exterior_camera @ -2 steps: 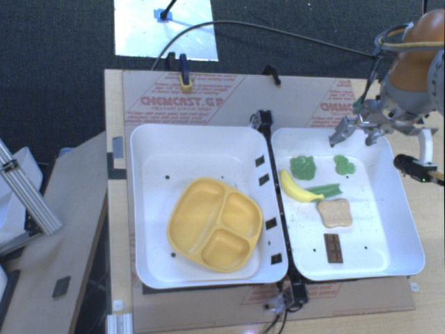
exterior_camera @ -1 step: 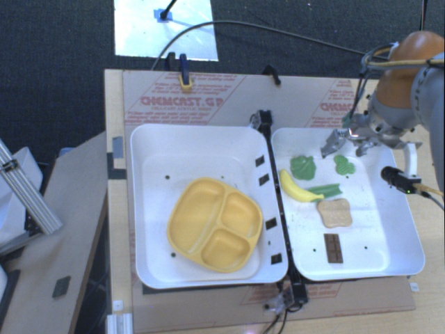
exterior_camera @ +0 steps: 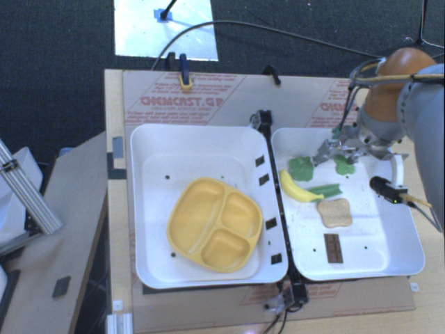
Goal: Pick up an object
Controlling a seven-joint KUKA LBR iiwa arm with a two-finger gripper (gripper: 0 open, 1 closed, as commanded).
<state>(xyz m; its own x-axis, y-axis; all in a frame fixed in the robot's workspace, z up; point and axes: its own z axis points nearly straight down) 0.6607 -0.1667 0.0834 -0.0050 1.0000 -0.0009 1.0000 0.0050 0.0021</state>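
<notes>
Grey arm point(exterior_camera: 417, 96) bends down, claw point(exterior_camera: 338, 152) over right bin point(exterior_camera: 410, 252).

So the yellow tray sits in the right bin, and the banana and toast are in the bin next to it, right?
Not quite. The camera view shows the yellow tray in the left bin, not the right. The banana and toast do lie in the bin next to it, the right bin.

Gripper point(exterior_camera: 339, 149) low over the right bin point(exterior_camera: 403, 256)
Banana point(exterior_camera: 297, 188) beside green pieces; yellow tray point(exterior_camera: 214, 223) in the left bin point(exterior_camera: 153, 186).
</notes>
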